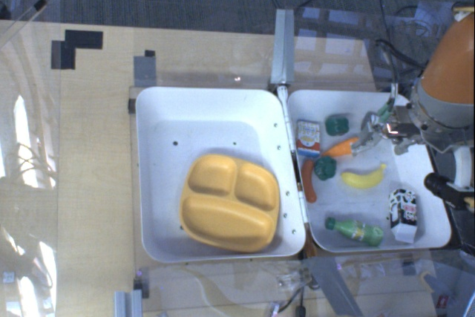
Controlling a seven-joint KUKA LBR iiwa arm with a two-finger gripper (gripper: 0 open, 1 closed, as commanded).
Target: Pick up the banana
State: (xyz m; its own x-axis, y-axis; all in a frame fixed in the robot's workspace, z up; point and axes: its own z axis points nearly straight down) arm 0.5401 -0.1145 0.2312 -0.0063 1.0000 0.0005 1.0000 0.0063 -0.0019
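The end effector [373,131] hovers above the banana [364,177] in the right bin [438,237], apparently mid-approach. I cannot tell its state. Next it must descend onto the banana, clear of the carrot [340,148].

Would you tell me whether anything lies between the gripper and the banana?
Nothing visible does. The gripper sits above the right bin, just up from the banana, with bare bin floor between. The carrot lies beside that path, not across it.

banana [364,177] open above; carrot [341,148] crowds upper left
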